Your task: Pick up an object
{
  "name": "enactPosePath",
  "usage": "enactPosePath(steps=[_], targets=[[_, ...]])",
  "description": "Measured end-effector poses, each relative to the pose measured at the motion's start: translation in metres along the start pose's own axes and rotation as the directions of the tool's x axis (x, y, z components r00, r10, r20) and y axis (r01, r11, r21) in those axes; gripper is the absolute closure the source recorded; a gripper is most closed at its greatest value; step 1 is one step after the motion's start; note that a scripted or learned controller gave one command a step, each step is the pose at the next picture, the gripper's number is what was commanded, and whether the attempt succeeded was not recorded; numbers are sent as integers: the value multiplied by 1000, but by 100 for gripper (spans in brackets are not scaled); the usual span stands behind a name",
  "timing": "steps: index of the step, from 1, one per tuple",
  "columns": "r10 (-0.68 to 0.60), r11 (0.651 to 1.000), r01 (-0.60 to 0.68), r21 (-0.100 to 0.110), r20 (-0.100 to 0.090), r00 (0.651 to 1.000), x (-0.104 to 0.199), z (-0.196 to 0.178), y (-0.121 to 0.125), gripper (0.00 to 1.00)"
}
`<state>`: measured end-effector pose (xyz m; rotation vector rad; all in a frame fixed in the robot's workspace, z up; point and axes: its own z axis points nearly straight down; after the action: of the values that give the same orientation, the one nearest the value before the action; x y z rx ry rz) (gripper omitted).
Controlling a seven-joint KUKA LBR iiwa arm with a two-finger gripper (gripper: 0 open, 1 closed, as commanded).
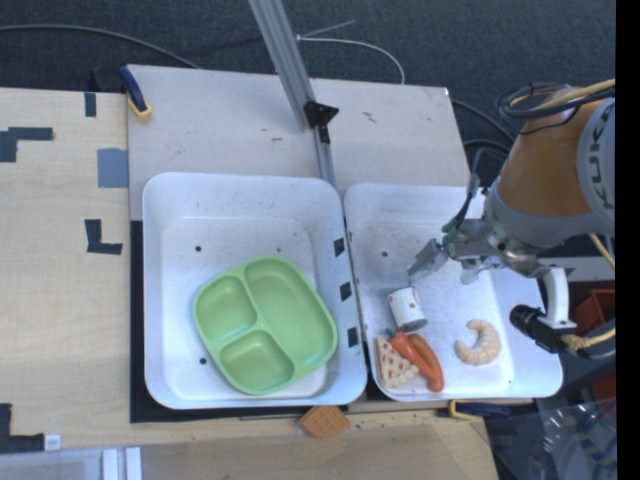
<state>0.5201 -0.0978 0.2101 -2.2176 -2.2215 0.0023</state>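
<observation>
So the stuff up for grabs all sits in the right bin (370, 213), bunched near its front edge; there's a small white cylinder with a red band (406, 309), lying tilted, just below the pincer (428, 260); right under it a carrot (420, 358) lies diagonal, touching a waffle-looking wedge (393, 365) on its left; off to the right, apart from those, a curled shrimp (479, 342) sits on its own; the pincer hangs over the middle of that bin, above the cylinder, with nothing between its fingers, and honestly I cannot tell how wide they are from this angle; the grey arm with the orange band (545, 183) comes in from the right; the left bin (165, 218) holds a green divided plate (264, 324) with three compartments, sitting toward the front right; outside the bins, a small waffle-ish cracker (323, 422) lies on the desk (55, 268) just past the front edge, between the two bins; a metal pole (285, 43) slants down toward the gap between the bins.
</observation>
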Motion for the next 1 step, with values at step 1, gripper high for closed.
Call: enactPosePath(steps=[1], targets=[[0, 1000, 0, 0, 0, 1000, 0, 0, 0, 0]])
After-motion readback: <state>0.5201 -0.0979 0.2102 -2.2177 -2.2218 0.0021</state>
